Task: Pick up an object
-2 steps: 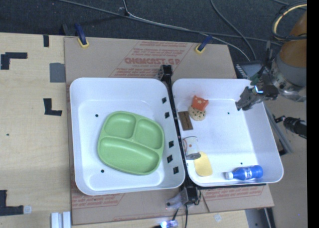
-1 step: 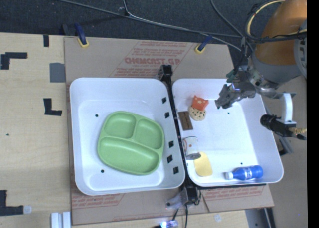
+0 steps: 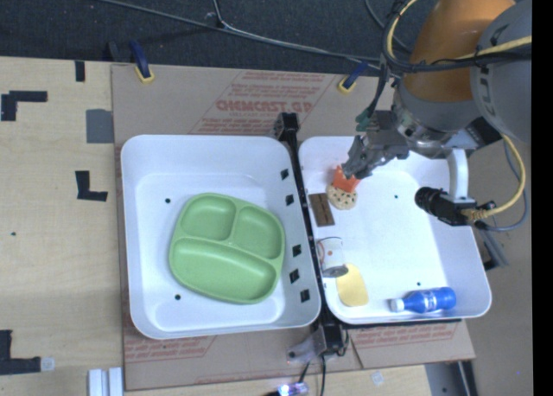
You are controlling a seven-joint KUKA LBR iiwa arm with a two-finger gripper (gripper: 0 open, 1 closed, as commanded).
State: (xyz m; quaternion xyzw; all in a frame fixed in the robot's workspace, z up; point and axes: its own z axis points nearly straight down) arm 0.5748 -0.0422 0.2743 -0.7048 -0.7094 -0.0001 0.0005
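Wooden desk point(image 3: 52, 213) with a cardboard sheet point(image 3: 251, 100) under two white bins side by side; dark carpet along 12 o'clock. Left bin point(image 3: 138, 169) holds a green divided plate point(image 3: 227, 247), lying flat, roughly centred. Right bin point(image 3: 471, 273): small orange-and-tan object point(image 3: 343, 191) near its 10 o'clock corner, clear cup point(image 3: 332, 256) by the left wall at 8 o'clock, yellow piece point(image 3: 352, 286) just below the cup, blue bottle point(image 3: 425, 301) on its side at 5 o'clock. Arm comes in from 2 o'clock. Tool point(image 3: 356, 168) sits right over the orange-and-tan object, tips at its top; can't tell how open the tool is or whether it has any hold on the object.
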